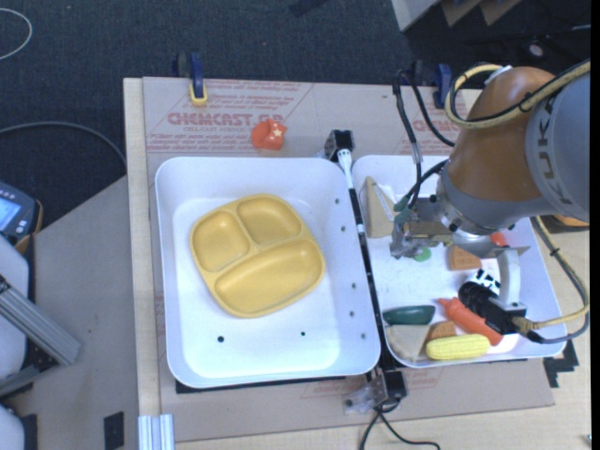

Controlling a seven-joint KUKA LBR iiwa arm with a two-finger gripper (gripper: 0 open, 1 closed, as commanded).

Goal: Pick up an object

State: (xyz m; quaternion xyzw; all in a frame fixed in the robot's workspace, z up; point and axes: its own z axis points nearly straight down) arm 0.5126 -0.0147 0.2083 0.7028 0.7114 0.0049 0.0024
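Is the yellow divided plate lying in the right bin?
No, the yellow divided plate lies in the left bin, while the gripper is over the right bin.

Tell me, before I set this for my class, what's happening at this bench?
A grey and orange robot arm reaches in from the right over the right bin, its gripper low among small toy foods there: a corn cob, a carrot, a dark green piece. Nothing is visibly held. The left bin holds a yellow divided plate.

small orange object (268,135) on board, perhaps a strawberry, blue clamp (197,69)
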